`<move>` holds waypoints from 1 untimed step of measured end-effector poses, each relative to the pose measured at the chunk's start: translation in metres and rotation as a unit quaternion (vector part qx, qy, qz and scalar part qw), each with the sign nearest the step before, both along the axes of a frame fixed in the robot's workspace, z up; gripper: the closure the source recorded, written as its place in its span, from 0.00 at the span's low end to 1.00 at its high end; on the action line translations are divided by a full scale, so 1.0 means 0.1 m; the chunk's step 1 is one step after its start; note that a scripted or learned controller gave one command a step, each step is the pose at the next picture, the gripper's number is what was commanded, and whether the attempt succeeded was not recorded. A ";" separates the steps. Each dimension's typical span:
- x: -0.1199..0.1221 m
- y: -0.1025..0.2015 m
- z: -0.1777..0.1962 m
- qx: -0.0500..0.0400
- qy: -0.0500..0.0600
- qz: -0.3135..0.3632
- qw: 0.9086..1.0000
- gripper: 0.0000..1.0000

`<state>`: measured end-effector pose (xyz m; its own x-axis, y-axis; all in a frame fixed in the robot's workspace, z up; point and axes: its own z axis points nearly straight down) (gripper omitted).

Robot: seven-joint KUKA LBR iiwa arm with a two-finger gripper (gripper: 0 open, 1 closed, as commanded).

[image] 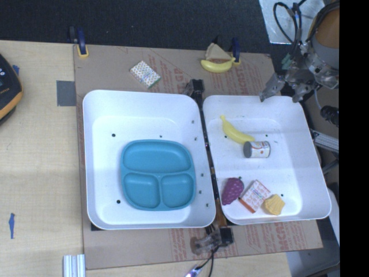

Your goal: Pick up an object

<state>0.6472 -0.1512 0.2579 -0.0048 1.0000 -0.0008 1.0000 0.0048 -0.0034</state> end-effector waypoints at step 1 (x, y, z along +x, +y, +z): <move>0.09 0.21 -1.66 0.000 0.000 0.001 1.000 0.00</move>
